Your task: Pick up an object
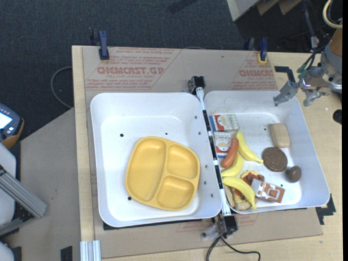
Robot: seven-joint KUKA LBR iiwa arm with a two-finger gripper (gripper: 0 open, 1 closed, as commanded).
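Observation:
My gripper (297,95) hangs above the far right corner of the right bin (311,145), open with nothing between its fingers. Below it in that bin lie a tan block (279,135), a brown round disc (274,159) and a small brown ball (293,173). Toward the bin's left side are two small cartons (224,122), a red sausage (232,152), two bananas (248,149) and a red-and-white packet (269,191). The gripper touches none of them.
The left bin (109,118) holds a yellow divided plate (162,173). A black clamp (196,83) sits at the far end of the seam between the bins. Blue clips (102,43) hold the board's far edge.

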